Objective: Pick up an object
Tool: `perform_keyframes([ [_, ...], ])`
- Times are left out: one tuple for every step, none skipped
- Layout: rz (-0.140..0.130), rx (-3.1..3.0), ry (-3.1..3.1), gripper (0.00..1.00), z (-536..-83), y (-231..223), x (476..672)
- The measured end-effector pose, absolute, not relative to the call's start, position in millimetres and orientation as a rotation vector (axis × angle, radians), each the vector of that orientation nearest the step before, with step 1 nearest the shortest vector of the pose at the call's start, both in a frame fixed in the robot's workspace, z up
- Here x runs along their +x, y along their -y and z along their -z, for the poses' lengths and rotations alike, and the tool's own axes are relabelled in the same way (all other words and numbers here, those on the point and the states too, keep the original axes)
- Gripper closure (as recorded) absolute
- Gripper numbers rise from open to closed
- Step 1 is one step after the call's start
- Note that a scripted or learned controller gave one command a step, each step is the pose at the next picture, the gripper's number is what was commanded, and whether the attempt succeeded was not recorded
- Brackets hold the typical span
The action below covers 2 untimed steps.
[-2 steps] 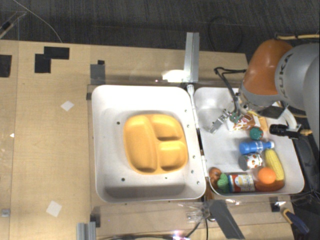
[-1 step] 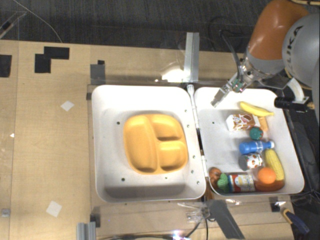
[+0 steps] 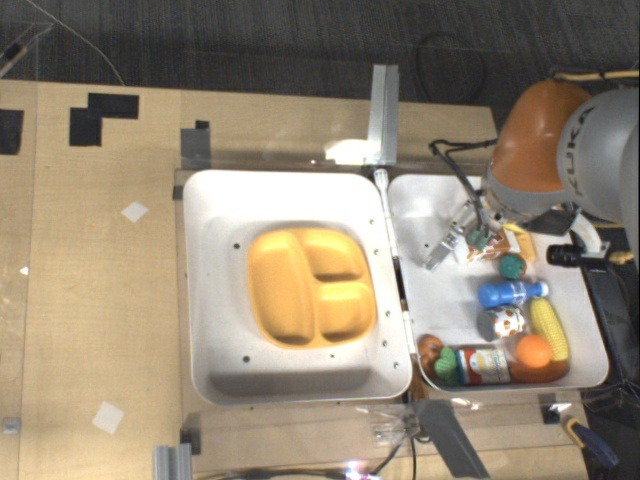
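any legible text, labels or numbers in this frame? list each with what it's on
No text is legible anywhere in this view.
Bottle lying in the right bin: red and white label, print too small to read.
Small can: patterned label, blurred.
Blue bottle: no print can be made out.
Packet near the hand: coloured print, unreadable.
Black patches on the bench: plain shapes, no characters.
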State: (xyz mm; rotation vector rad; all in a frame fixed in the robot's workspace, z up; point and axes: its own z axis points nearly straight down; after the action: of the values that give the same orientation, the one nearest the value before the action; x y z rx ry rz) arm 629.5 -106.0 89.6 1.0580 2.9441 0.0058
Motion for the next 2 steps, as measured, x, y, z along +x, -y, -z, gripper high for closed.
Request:
perform_keyframes([
  [-0.004,0.8,-3.027,0.0,-116.4,90.4,651.4],
  [-0.004,0.929,-2.995,0.0,-99.1,84.7,620.9],
])
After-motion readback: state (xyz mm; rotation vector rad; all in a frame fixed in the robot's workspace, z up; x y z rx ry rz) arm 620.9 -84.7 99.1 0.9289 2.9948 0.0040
